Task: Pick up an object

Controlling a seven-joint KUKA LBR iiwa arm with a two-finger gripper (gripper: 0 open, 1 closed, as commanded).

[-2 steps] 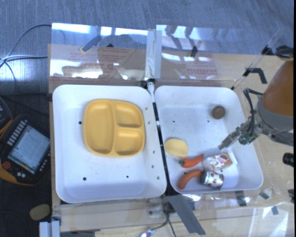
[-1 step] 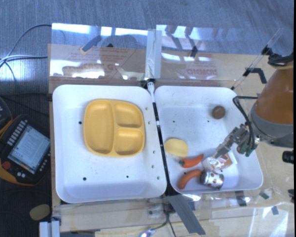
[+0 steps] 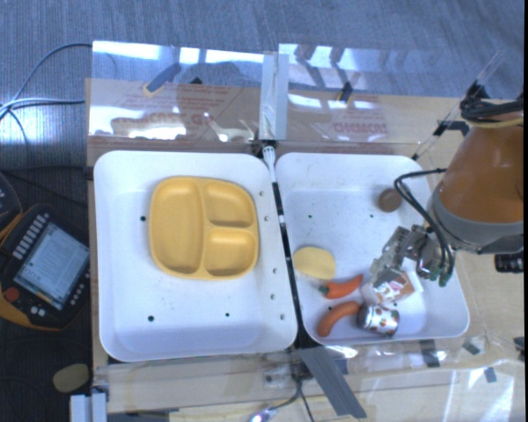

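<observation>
Two shallow white bins are set side by side on the surface. In the left bin (image 3: 123,306) a yellow divided plate (image 3: 203,226) is laid flat, its three compartments facing up, placed toward the bin's upper middle.

The right bin (image 3: 334,183) carries the loose things. A small brown round piece (image 3: 389,200) is seen near the upper right, well apart from the rest. A pale yellow rounded piece (image 3: 314,261) is lying near the left wall. Just below and to the right of it, an orange carrot (image 3: 343,287) is laid with its long axis running left to right, tilted slightly upward toward the right. Below that, a reddish-orange sausage (image 3: 334,317) is laid near the front wall, its long axis slanted from lower left to upper right; its right end is touching a small can (image 3: 380,318) that is lying on its side.

The arm is reached in from the right, its orange band (image 3: 484,178) prominent. The claw (image 3: 403,266) is lowered into the right half of this bin, just above the can and beside the carrot's right end. A white and red item is seen at its tip, but whether it is gripped cannot be told, and the claw's opening cannot be made out.
</observation>
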